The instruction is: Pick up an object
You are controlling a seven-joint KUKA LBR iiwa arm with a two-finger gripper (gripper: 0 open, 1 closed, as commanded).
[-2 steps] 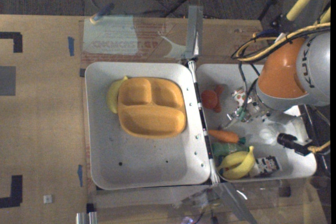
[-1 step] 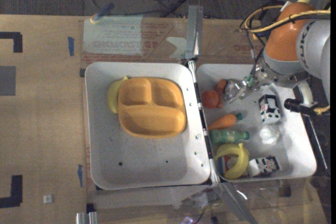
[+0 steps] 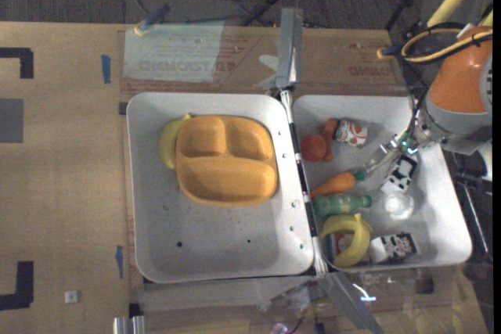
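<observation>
My gripper (image 3: 385, 157) hangs low over the middle of the right bin (image 3: 458, 203), reaching in from the right under the arm's orange band. Its tip lies between an orange carrot (image 3: 337, 184) to its left and a black-and-white cow-patterned carton (image 3: 400, 173) just to its right. I see nothing held in it. Around it are a red tomato-like toy (image 3: 315, 147), a small white and orange can (image 3: 351, 132), a green bottle (image 3: 342, 204), a yellow banana (image 3: 350, 235), a clear cup (image 3: 398, 206) and a small milk carton (image 3: 395, 247).
The left bin (image 3: 156, 246) holds an orange divided plate (image 3: 227, 159) with a yellow toy (image 3: 168, 141) tucked under its left edge. A metal divider (image 3: 291, 137) runs between the bins. Cables and stand legs lie beyond the bench.
</observation>
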